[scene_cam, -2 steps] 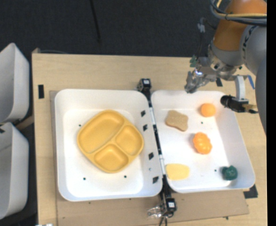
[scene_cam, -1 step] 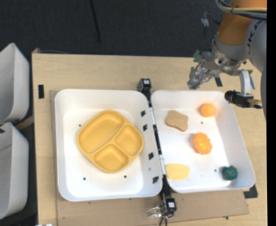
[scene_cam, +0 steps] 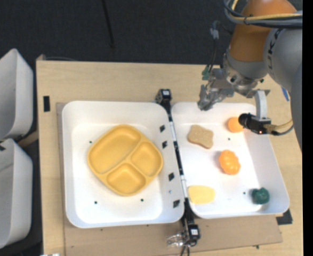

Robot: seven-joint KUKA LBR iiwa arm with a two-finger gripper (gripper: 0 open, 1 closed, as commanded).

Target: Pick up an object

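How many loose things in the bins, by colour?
Yellow: 2, the divided tray in the left bin and a flat piece in the right bin.
Orange: 2, a ball and a lumpy piece.
Tan: 1, a biscuit-shaped piece.
Green: 1, a small piece.
Total: 6.

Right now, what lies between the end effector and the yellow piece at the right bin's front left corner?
In the camera view, the tan biscuit-shaped piece lies between the end effector and the yellow piece; otherwise bare white bin floor.
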